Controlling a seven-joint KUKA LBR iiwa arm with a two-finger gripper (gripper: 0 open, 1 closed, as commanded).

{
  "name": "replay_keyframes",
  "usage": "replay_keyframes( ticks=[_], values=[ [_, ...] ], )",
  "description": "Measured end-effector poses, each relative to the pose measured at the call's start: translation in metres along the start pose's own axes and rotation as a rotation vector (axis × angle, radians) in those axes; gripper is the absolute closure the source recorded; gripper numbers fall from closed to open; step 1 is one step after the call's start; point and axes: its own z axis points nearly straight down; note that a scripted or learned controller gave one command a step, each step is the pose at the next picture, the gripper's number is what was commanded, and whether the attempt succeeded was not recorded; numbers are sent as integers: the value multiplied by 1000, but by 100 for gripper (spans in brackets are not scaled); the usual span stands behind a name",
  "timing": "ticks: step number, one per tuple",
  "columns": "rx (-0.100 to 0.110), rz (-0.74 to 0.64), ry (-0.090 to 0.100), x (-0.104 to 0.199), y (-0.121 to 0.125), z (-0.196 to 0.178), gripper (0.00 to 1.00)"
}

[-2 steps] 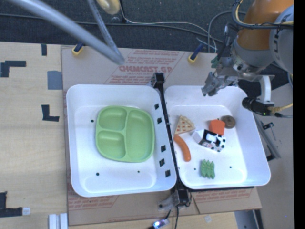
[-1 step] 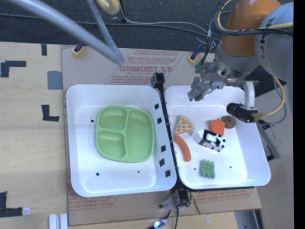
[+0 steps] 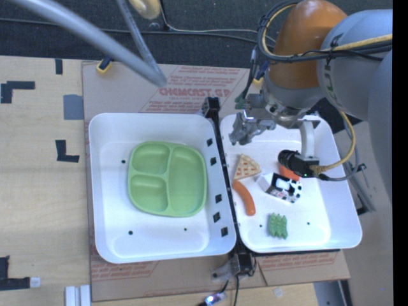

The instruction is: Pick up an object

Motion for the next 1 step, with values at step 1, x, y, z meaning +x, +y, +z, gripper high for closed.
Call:
replay_keyframes(
  ticks=[1],
  values=[
    [0,-1,-1,54,-11,5,100]
  ],
)
